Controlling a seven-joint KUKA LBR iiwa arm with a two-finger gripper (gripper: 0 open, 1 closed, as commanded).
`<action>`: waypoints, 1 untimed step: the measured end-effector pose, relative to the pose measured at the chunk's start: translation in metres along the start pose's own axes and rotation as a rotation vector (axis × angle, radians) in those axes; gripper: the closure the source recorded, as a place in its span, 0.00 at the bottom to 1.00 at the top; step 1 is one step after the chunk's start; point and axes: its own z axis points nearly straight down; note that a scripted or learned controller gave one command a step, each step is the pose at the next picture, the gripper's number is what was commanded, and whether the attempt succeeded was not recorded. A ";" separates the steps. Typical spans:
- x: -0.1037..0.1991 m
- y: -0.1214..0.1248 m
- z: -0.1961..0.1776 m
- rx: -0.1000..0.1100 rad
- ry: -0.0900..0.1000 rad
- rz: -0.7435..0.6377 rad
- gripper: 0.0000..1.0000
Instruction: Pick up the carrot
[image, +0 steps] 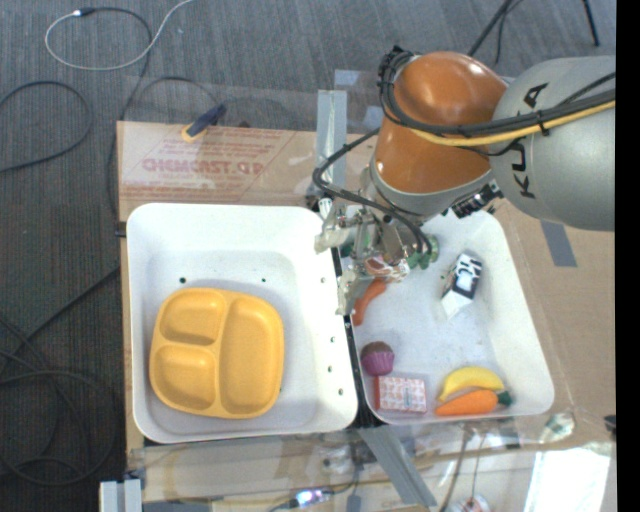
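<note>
The carrot (468, 403), orange with a green top, lies in the front right corner of the right bin (520, 330), just in front of a yellow banana (472, 379). My gripper (377, 258) hangs over the back left part of that bin, close to the wall between the two bins and far from the carrot. A slim orange-red piece (367, 298) pokes out from under the gripper toward the front left. Whether it is held or just lies on the bin floor is hidden by the gripper body.
The right bin also holds a black-and-white carton (462, 278), a purple round item (377, 357) and a pink box (402, 393). A yellow divided plate (217, 350) sits in the left bin (160, 240). The arm's big orange wrist (440, 120) overhangs the back.
</note>
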 end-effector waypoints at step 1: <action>-0.037 0.011 0.047 -0.001 0.001 -0.060 0.00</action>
